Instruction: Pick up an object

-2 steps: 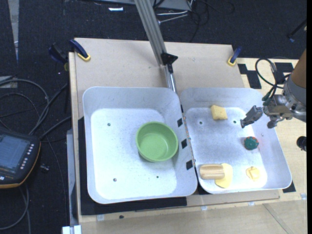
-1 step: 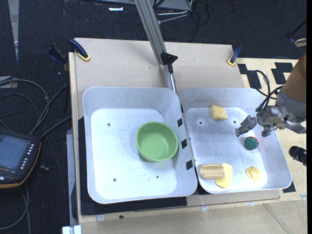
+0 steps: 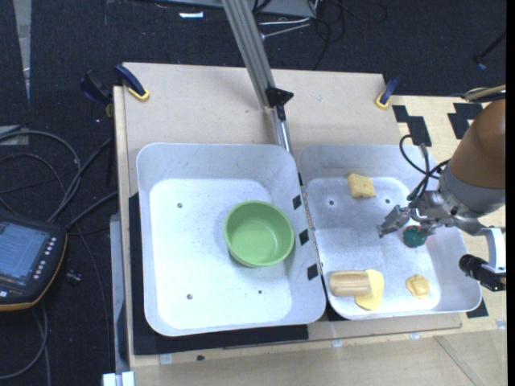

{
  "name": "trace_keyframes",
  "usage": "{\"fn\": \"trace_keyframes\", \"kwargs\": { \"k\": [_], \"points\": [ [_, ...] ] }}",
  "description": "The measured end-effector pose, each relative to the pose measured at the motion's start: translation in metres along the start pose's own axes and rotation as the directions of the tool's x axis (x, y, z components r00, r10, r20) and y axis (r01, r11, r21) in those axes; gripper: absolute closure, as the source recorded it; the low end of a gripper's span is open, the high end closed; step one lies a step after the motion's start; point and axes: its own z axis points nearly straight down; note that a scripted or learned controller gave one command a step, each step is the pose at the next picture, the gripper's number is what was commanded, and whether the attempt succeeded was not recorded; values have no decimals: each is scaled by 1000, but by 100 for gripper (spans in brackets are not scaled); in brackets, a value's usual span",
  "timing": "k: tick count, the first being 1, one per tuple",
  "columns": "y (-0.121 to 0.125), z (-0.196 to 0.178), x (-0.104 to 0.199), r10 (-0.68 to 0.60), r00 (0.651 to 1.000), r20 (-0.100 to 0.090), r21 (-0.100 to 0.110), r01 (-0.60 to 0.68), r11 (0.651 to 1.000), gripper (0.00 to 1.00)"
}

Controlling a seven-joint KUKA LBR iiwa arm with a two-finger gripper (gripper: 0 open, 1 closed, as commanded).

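Note:
The right bin [image 3: 338, 207] holds a yellow sponge-like block [image 3: 361, 186] near its far side. A tan cylinder lying on a yellow piece [image 3: 356, 285] rests at its near edge, with a small yellow lump [image 3: 417, 285] to the right of it. A small dark green object [image 3: 414, 236] lies at the right side of this bin. My gripper [image 3: 402, 222] hangs low over the right bin, just left of and above the green object, with its dark fingers pointing left. A green bowl [image 3: 259, 232] stands upright in the left bin [image 3: 185, 215].
A grey metal pole [image 3: 251, 47] slants from the top of the view down to the gap between the bins. Blue-and-yellow clamps [image 3: 131, 83] hold the board's far corners. A black pendant [image 3: 24, 262] lies on the floor at the left.

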Motion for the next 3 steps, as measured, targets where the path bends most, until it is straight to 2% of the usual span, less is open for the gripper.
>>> {"fn": "trace_keyframes", "kwargs": {
  "k": [1, 2, 3],
  "points": [
    [2, 15, 0, -1, 1000, 2, -8, 1, 1000, 0],
    [1, 8, 0, 0, 1000, 0, -3, 0, 1000, 100],
    [-1, -35, -2, 0, 1000, 1, -6, 0, 1000, 100]
  ]
}}
